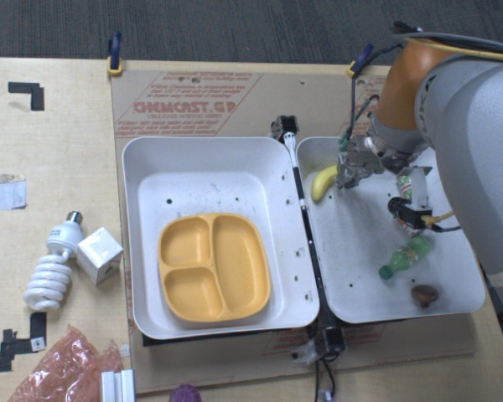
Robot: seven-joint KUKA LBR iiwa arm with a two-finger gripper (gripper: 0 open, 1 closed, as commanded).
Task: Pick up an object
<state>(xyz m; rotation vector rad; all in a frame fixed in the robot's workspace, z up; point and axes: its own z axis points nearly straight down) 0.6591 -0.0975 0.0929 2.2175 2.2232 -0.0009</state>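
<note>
The gripper (350,172), in the right bin's (360,291) upper left corner, is too blurred to make out clearly; it sits just beside the banana (322,182). That bin's lower right also holds a green bottle (405,258) and a brown lump (424,294); the left bin (151,174) holds a yellow divided plate (213,267).

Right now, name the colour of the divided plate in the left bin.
Yellow-orange divided plate, plain; camera view.

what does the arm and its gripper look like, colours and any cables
The arm is bulky, rounded and light grey, with a glossy orange band above the wrist. The gripper is small, dark metallic grey. Thin dark cables run beside the wrist, and a blue clip sits near them.
</note>
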